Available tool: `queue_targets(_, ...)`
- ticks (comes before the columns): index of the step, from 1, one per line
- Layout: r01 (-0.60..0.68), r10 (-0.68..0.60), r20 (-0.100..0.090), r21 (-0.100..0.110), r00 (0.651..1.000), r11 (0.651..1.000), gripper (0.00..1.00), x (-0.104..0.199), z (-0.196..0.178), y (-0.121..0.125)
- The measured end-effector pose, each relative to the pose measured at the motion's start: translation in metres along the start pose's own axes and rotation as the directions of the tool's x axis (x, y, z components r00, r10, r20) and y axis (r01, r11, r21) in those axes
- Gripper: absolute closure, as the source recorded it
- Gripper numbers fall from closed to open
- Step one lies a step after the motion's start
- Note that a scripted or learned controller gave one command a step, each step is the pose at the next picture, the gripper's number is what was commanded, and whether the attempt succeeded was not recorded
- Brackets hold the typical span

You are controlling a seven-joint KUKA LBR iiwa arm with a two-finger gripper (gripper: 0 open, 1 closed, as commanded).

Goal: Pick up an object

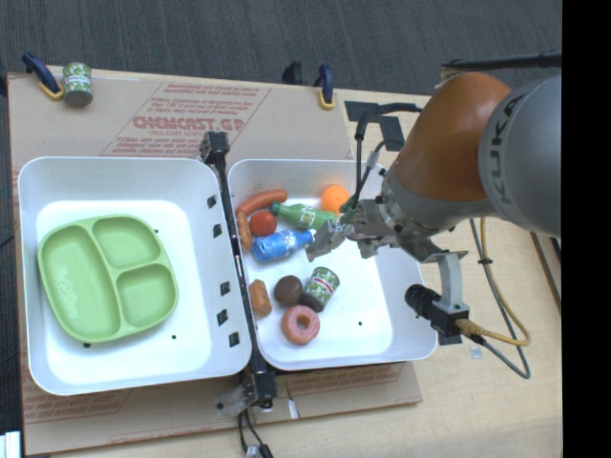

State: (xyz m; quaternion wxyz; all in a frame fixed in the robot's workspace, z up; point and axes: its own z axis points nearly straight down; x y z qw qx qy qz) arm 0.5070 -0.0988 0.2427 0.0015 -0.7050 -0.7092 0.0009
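As the arm (477,151) reaches in from the right over the right bin (406,337), its wrist is bent low toward the far-left cluster of toys. The pincer (329,237) sits just right of the blue bottle (279,246), whose long axis runs left-right toward it. Whether it is parted or grips anything cannot be told.

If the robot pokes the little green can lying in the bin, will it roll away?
Probably. The small green-labelled can lies on its side on the smooth white bin floor, so it may roll. The brown round toy and pink-iced doughnut beside it would likely stop it.
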Motion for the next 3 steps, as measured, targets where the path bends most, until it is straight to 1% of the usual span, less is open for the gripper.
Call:
queue_targets(1,0.0,0.0,0.0,0.003,1.0,1.0,0.0,-0.029,0.138,-0.014)
queue_targets(2,0.006,-0.006,0.001,0.001,1.0,1.0,1.0,-0.029,0.127,-0.013)
queue_targets(3,0.0,0.0,0.0,-0.003,1.0,1.0,1.0,-0.012,0.052,-0.03)
